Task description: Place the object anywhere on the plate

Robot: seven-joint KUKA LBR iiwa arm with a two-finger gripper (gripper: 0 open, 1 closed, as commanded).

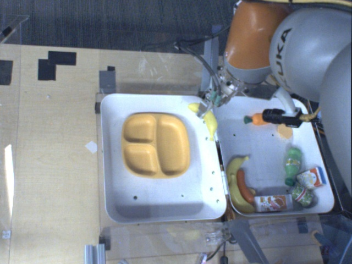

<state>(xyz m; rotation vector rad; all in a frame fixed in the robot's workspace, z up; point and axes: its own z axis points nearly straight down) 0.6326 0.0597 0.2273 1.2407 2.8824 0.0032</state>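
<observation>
One yellow object (210,124) dangles from the gripper (210,104), pinched between its fingers, right over the seam between both bins, just right of the yellow plate (156,144).

"UKA" lettering on grey arm (297,43) housing.

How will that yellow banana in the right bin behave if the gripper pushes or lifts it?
The banana is curved and smooth-looking, so it will probably pivot or slip rather than slide straight. It lies against the bin wall with a red sausage beside it, so a push would likely jam or nudge that neighbour.
</observation>
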